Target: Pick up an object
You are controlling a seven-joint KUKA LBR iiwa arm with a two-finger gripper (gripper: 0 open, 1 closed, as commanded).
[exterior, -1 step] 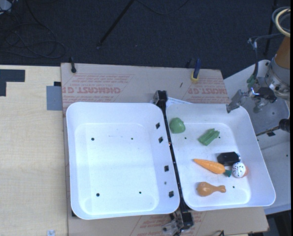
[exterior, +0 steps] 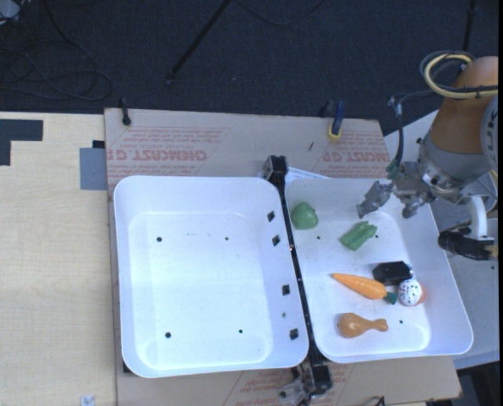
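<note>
Pincer (exterior: 393, 200) hovering over right bin's (exterior: 450, 311) far edge, fingers looking spread, pinching nothing. Objects lying in right bin: green ball (exterior: 303, 216) near divider, green block (exterior: 358, 235) just below pincer, carrot (exterior: 360, 285) mid-bin, black piece (exterior: 391, 271) beside carrot, white dotted ball (exterior: 409, 293) touching black piece, tan drumstick (exterior: 360, 325) sitting nearest front. Left bin (exterior: 133, 227) sitting alongside on cardboard-covered surface (exterior: 192, 146).

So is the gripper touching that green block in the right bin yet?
Apart. In the camera view the gripper hangs over the bin's far edge, and a strip of white bin floor shows between it and the green block.
</note>
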